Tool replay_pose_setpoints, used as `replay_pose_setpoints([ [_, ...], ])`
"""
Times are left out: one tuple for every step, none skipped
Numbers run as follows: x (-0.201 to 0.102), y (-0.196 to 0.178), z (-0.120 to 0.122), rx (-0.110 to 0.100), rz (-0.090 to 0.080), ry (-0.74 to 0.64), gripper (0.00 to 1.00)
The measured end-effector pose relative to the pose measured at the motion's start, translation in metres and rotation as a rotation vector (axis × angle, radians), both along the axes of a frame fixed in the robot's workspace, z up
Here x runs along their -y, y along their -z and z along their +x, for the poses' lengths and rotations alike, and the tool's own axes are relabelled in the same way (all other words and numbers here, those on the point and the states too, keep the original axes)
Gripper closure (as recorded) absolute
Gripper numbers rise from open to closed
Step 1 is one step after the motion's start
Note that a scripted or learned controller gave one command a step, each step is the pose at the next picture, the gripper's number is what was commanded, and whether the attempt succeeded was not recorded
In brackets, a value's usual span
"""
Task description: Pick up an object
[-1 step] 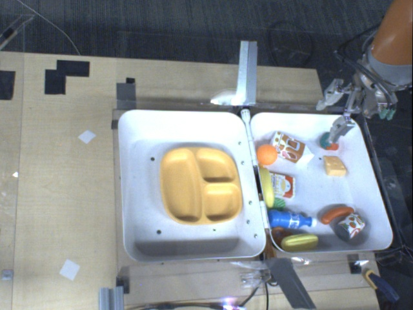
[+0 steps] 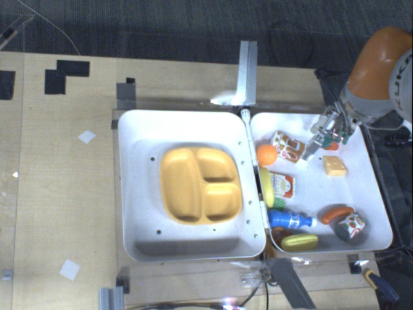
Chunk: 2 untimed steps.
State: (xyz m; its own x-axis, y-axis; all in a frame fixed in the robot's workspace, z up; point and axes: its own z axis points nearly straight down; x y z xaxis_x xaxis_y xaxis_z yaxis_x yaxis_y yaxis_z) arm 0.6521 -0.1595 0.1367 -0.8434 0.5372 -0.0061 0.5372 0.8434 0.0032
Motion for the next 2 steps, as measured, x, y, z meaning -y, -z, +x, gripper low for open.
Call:
replay_pose_setpoints([
  [0.019, 0.01, -0.001, 0.008, 0.002, 0.416, 0.0],
  [0.046, -0.029, -0.028, 0.004, 0.003, 0.754, 0.0],
])
